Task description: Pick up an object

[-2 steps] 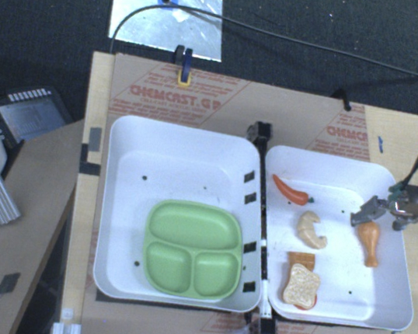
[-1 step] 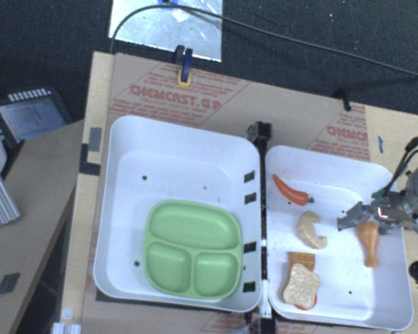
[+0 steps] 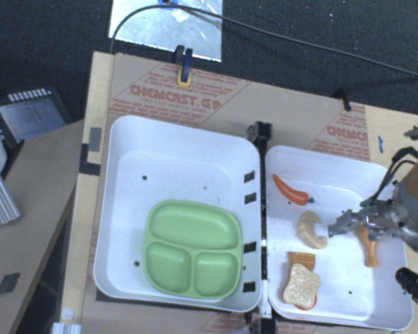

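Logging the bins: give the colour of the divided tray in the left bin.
Pale green. The tray shows best in the camera view, lying in the left bin.

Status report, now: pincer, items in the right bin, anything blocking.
Pincer low over right bin, beside the beige piece, nothing gripped. Red pepper, bread slice, orange piece loose. Nothing blocking.

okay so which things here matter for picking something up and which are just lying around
For the job: gripper; chili; beige piece; bread; orange piece; right bin.

Lying about: green tray; left bin; yellow clamp.
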Controlling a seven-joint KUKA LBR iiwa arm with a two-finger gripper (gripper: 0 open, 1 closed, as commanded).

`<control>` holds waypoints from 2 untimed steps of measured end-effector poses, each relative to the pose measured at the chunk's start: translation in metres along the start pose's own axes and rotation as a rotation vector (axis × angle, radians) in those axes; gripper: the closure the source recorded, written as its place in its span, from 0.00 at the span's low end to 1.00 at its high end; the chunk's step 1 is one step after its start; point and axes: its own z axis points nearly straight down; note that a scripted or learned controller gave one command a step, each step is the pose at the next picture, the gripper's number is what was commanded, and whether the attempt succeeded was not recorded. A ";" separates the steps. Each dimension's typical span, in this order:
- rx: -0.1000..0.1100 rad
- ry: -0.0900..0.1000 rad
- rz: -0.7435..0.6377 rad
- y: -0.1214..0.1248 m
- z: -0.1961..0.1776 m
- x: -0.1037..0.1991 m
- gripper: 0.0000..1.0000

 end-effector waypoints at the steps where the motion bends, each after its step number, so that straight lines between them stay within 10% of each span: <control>1: -0.010 -0.002 0.001 0.003 0.048 -0.001 0.00; 2: -0.014 -0.005 0.000 0.004 0.035 -0.001 1.00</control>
